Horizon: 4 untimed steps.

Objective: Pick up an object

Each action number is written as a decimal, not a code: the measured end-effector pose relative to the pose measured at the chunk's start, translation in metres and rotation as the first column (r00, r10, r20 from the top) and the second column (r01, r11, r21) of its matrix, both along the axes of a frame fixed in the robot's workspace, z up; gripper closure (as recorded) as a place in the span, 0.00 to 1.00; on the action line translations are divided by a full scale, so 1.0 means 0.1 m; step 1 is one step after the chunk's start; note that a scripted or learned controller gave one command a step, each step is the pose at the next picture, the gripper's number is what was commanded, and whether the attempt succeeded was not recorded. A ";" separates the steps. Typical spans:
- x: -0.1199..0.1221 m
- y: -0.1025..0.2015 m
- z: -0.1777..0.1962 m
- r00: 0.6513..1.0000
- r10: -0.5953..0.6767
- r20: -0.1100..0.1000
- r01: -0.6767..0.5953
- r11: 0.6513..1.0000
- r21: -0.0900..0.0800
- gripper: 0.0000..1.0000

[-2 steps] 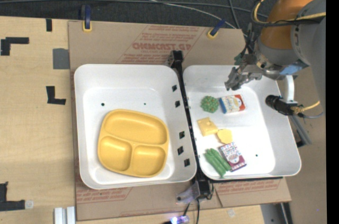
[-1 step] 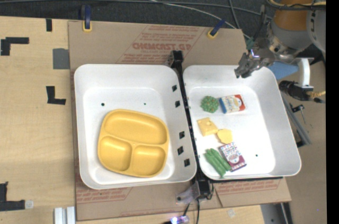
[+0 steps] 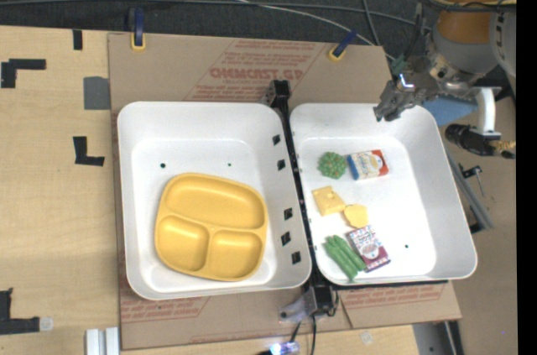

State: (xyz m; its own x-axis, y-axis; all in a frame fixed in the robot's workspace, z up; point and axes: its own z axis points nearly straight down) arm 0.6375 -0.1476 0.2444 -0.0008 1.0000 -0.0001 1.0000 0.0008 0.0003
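Note:
The right bin holds several small items: a green broccoli piece, a red, white and blue carton, a yellow cheese wedge, a small yellow piece, green beans and a dark red packet. My gripper hangs over the bin's far rim, up and to the right of the carton, with nothing seen between its fingers. Whether they are open or shut is unclear at this angle.
The left bin holds a yellow three-compartment tray. A black divider clip strip runs between the bins. Cardboard lies under both bins, and cables cross the dark backdrop behind.

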 end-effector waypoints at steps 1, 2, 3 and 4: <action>-0.07 0.58 -0.14 1.000 0.005 -0.003 -0.005 1.000 0.002 1.00; -0.04 1.18 -0.21 1.000 0.006 -0.002 -0.006 1.000 0.002 1.00; -0.02 1.73 -0.26 1.000 0.006 -0.002 -0.006 1.000 0.001 1.00; -0.11 2.30 -0.31 1.000 0.006 -0.003 -0.006 1.000 0.001 1.00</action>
